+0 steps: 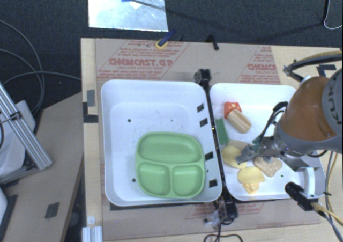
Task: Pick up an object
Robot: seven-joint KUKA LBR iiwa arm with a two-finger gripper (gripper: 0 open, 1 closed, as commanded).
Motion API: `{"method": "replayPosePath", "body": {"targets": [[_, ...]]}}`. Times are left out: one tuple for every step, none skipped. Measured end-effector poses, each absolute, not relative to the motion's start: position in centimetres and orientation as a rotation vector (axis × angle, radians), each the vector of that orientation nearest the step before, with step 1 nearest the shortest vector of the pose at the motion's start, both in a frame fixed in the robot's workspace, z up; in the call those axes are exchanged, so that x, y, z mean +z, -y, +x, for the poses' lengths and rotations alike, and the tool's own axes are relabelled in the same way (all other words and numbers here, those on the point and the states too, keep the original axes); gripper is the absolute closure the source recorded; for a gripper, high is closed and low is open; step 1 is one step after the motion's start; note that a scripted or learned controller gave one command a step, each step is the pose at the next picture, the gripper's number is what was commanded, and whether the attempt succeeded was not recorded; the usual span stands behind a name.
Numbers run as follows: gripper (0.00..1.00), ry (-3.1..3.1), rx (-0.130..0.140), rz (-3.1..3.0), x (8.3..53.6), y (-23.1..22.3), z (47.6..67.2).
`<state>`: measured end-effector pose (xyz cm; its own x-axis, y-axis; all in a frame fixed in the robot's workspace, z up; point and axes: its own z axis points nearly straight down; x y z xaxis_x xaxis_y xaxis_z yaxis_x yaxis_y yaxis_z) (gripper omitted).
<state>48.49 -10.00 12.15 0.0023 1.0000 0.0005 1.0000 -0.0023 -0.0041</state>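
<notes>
White bins share the tabletop; the gripper (251, 152), its state unclear, hovers over yellow food (232, 155), needing descent.

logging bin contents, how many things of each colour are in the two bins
Green: 2, the tray in the left bin and a small green piece in the right bin
Yellow: 2, the pale lump and the yellow piece
Tan: 2, the red-capped roll and the beige piece
Total: 6
</notes>
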Motion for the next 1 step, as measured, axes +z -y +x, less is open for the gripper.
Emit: {"method": "replayPosePath", "body": {"targets": [[0.0,2.221,-0.002,-2.227,8.39,15.42,48.72]]}}
